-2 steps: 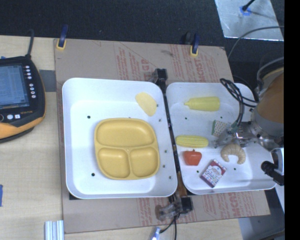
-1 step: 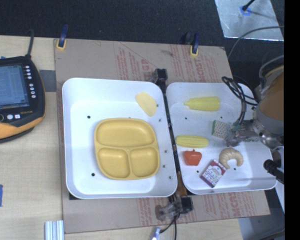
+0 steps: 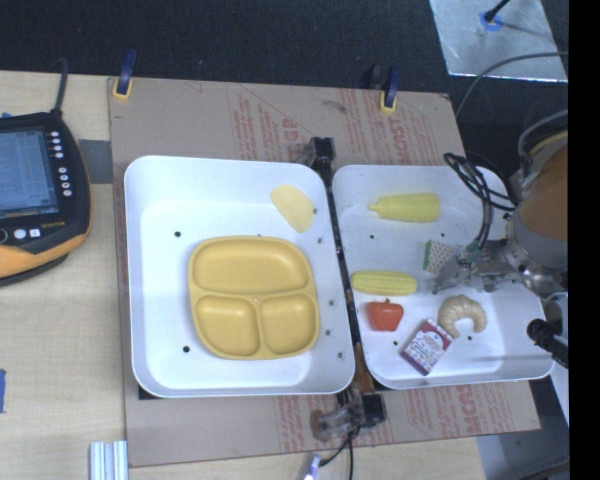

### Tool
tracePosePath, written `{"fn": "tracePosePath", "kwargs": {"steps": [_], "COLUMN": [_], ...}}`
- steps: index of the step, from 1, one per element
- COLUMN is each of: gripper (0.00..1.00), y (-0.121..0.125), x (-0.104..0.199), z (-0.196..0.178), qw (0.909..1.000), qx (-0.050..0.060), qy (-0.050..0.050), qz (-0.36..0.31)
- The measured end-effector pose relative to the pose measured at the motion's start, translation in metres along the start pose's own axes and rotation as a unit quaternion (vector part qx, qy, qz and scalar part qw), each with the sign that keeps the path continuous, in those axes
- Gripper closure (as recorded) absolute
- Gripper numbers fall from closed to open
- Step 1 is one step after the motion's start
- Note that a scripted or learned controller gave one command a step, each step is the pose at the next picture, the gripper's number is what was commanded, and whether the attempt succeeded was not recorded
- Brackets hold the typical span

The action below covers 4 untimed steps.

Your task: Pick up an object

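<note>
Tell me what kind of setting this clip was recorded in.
Most likely a robotics lab bench set up for grasping trials. Two white bins sit on clamped cardboard, the right one holding toy food such as a corn cob. A teach pendant lies at the left, and the arm's claw reaches in.

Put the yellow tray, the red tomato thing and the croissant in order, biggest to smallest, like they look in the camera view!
1. Yellow tray, by far the biggest; it sits in the left bin.
2. Croissant, in the right bin.
3. Red tomato, also in the right bin. It looks only slightly smaller than the croissant, so those two are close.
</note>
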<state>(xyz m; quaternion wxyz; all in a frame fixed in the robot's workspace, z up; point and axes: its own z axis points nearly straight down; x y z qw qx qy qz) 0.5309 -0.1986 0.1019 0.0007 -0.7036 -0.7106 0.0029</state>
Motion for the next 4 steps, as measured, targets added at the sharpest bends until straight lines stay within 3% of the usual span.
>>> {"fn": "tracePosePath", "kwargs": {"steps": [1,2,3,4], "gripper": [0.00,1.00,1.00,1.00], "y": [-0.039,-0.038,0.014,0.062], "x": [0.028,0.026,0.092,0.164], "z": [0.011,-0.001,0.009,-0.094], "qw": [1.0000,1.0000,1.0000,1.0000], "qx": [0.000,-0.001,-0.003,-0.005], "qy": [0.002,0.000,0.002,0.003], "qz": [0.003,0.000,-0.002,0.000]}}
